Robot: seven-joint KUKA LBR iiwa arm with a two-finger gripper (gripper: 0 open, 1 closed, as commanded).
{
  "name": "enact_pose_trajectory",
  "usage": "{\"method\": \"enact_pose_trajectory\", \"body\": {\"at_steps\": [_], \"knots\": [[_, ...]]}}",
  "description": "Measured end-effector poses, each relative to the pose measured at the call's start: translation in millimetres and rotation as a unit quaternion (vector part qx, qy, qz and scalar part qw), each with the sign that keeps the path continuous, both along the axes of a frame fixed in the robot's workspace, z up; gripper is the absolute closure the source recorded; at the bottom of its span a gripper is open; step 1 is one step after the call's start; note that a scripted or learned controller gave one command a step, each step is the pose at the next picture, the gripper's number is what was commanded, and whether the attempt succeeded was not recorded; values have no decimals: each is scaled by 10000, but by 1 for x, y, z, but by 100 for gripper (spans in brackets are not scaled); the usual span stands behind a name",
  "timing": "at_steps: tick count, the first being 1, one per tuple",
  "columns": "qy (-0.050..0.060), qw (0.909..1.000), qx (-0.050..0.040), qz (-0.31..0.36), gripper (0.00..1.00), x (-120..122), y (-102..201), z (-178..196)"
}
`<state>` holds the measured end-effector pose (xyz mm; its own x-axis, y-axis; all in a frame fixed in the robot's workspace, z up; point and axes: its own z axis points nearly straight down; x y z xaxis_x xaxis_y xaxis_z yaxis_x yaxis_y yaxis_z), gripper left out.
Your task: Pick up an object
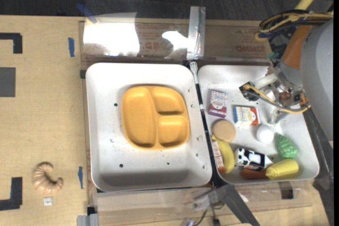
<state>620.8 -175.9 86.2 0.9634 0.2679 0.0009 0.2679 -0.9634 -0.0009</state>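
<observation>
Arm: grey, with orange band (293,50) above the wrist, reaching in from the right over the right-hand shallow white bin (313,162).
Gripper (275,113): low over the far right part of the right-hand bin, just beyond the small white ball (264,134); spread or pressed together, cannot tell from this angle.
Things to pick: all lying on the floor of the right-hand bin.
Far row: small purple-and-white carton (217,102) by the left wall, small red-and-white box (246,115) just beside it to the right.
Middle: tan round disc (224,130) at left, white ball to its right, near the box.
Near row: yellow banana (226,156) against the left wall, black-and-white patched block (249,157) touching it, yellow oblong lemon-like toy (282,168) at right, green bumpy fruit toy (286,146) just beyond the lemon-like toy.
Left-hand shallow white bin (98,114): orange-yellow three-part plastic plate (155,115) lying flat at its middle.
Cardboard-brown bench (42,87): tan curled croissant-shaped toy (47,177) at the near left, well apart from both bins.
</observation>
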Motion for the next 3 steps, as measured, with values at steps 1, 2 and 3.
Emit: {"method": "enact_pose_trajectory", "body": {"at_steps": [1, 2, 3], "knots": [[-52, 9995, -16, -299, 0, 0, -42, 194], [36, 9964, 12, 843, 0, 23, -46, 114], [43, 9994, 12, -346, 0, -17, -46, 51]]}}
